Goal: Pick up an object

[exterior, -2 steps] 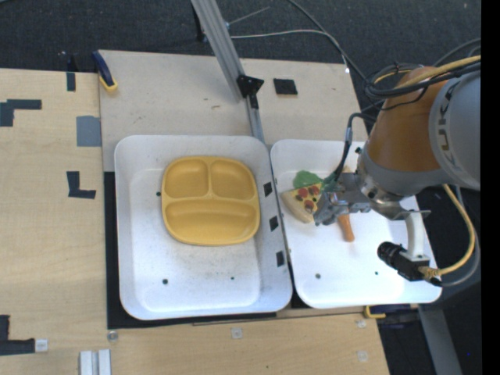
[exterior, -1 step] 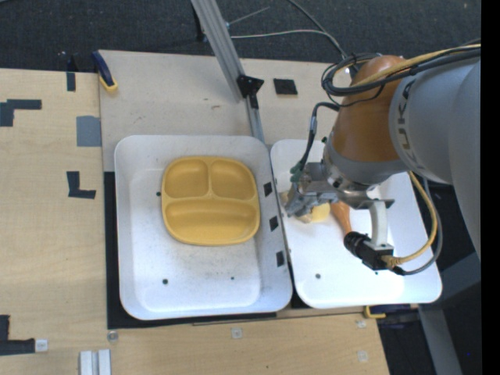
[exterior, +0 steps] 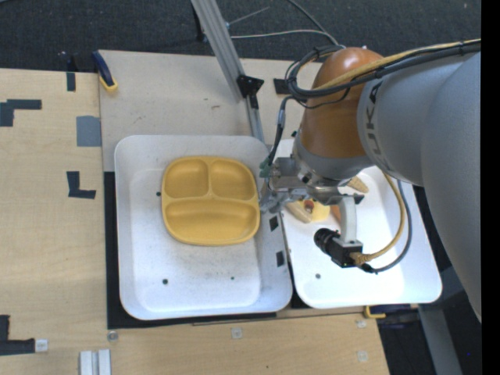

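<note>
1. Down low over the right shallow white bin [exterior: 406, 283], the claw [exterior: 306, 203]; spread or pressed together, cannot tell.
2. Pale small objects [exterior: 301, 208] beneath.
3. At nine o'clock, a yellow divided plastic plate [exterior: 209, 200] in the left shallow white bin [exterior: 141, 287].

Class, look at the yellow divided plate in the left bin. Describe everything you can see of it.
The yellow divided plate looks like matte plastic, a rounded rectangle with three compartments: two smaller ones at the far side, one wide one nearer the camera. It lies flat and right way up on the floor of the left bin, toward its far right part. Its compartments hold nothing.
</note>
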### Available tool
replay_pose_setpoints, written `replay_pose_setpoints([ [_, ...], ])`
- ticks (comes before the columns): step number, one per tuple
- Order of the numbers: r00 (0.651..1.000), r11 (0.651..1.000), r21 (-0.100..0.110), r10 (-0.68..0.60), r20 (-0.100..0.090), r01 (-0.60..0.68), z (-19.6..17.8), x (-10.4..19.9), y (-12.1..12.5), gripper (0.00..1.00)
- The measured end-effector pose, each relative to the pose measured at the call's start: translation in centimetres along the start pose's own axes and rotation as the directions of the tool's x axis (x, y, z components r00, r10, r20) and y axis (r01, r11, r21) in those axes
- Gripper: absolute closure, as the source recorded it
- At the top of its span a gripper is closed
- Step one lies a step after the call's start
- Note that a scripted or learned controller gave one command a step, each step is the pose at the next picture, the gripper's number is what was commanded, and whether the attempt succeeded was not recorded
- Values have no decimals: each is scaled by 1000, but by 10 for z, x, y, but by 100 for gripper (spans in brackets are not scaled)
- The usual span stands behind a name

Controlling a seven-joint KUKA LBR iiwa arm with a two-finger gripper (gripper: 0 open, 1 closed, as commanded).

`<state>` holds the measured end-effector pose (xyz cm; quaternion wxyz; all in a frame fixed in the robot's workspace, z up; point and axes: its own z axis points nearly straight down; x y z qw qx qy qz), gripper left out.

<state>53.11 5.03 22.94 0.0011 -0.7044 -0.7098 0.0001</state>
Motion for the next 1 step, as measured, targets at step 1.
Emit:
replay_pose_setpoints([
  [1, 1000, 1000, 1, 1, 1, -1, 13, 48, 9, 100],
])
